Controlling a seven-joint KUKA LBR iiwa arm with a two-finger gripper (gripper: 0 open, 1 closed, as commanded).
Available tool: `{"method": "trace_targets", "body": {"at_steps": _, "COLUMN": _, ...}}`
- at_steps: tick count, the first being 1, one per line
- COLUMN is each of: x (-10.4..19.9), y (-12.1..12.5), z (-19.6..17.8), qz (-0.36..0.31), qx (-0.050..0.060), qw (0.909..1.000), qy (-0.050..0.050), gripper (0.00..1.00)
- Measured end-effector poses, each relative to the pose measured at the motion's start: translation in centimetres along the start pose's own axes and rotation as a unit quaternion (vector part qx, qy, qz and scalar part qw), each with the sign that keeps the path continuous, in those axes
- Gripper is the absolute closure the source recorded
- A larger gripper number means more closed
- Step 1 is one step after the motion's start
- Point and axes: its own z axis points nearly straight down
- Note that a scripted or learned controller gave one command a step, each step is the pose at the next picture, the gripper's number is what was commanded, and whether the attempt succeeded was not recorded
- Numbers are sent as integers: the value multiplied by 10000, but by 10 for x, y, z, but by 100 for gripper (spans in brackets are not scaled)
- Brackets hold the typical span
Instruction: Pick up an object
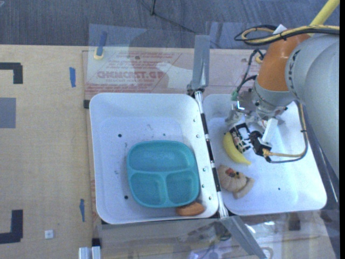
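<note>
A yellow banana (234, 149) lies in the right bin (294, 190), near its left wall. My gripper (245, 137) hangs right over the banana's upper right side, its dark fingers close to the fruit. A tan stuffed toy (235, 180) rests just below the banana. In the left bin (108, 123) sits a teal divided plate (161, 172), with an orange carrot-like piece (191, 209) at that bin's lower right corner.
The grey arm with its orange band (275, 63) reaches in from the upper right and covers the right bin's far corner. A black cable (288, 155) loops from the gripper across the right bin. A grey divider post (200, 63) stands behind the bins.
</note>
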Motion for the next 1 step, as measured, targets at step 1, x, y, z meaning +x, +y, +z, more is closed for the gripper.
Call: {"method": "trace_targets", "body": {"at_steps": 1, "x": 41, "y": -30, "z": -124, "qz": 1080, "qx": 66, "qw": 9941, "qy": -8, "gripper": 100}}
